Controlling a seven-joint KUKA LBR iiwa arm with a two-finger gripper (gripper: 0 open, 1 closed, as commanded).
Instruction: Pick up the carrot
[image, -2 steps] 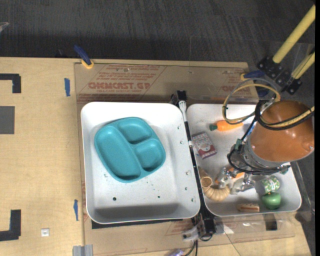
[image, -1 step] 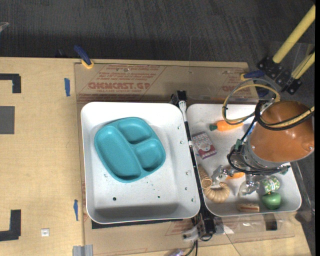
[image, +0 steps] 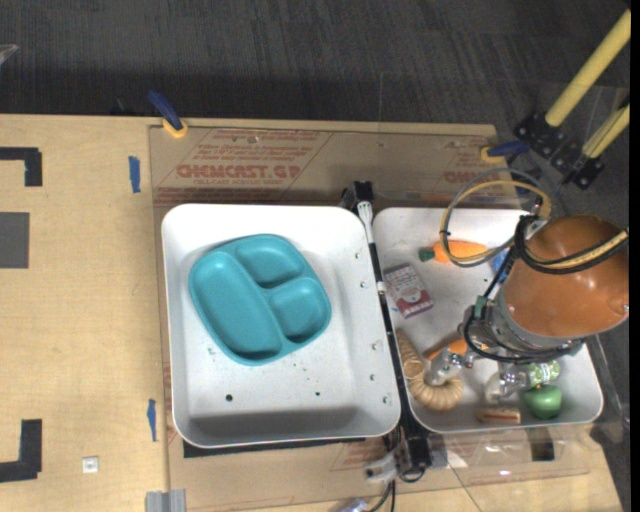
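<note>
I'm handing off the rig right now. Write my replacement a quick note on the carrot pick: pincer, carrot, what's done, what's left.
Pincer: low in the right bin, near its front; arm body blocks a clear look at it.
Carrot: lying at the back of the right bin, apart from the pincer, beside the small card.
Near the pincer: green apple, bagel-like ring.
Left bin: blue divided plate.
Done: nothing, carrot not grasped.
Left: move back to the carrot, grip, lift.
</note>
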